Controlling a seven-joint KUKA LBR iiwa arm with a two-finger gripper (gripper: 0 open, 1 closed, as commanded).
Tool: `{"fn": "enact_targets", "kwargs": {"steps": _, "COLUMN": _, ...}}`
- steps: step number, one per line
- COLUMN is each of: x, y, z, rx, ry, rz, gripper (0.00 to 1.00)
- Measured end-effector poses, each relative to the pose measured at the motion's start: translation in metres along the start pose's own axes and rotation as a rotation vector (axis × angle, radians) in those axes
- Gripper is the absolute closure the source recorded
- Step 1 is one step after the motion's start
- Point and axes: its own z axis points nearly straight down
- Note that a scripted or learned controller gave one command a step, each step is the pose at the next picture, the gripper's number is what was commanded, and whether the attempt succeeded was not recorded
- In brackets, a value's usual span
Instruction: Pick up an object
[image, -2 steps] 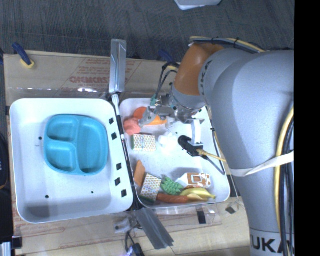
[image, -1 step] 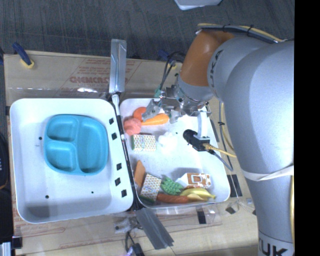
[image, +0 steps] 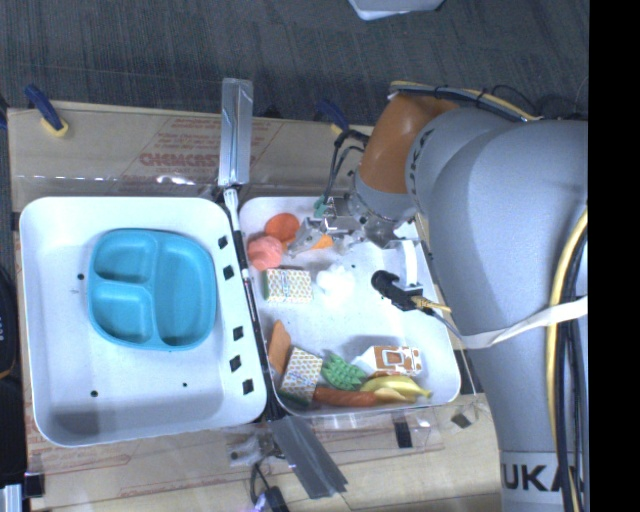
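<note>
My gripper hangs low over the far end of the right bin, the grey arm reaching in from the right. A small orange piece lies just under its tip; I cannot tell whether it is gripped. Just left of the gripper sit an orange ball and a pink ball. A patterned box and a white lump lie a little nearer.
Along the right bin's near end lie an orange wedge, a second patterned box, a green toy, a red sausage, a banana and an orange-and-white box. The left bin holds a blue divided tray.
</note>
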Motion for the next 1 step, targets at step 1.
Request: {"fn": "enact_targets", "kwargs": {"steps": 1, "x": 0.0367, "y": -0.0544, "z": -0.0116, "rx": 0.001, "ry": 0.001, "rz": -0.066, "gripper": 0.00}}
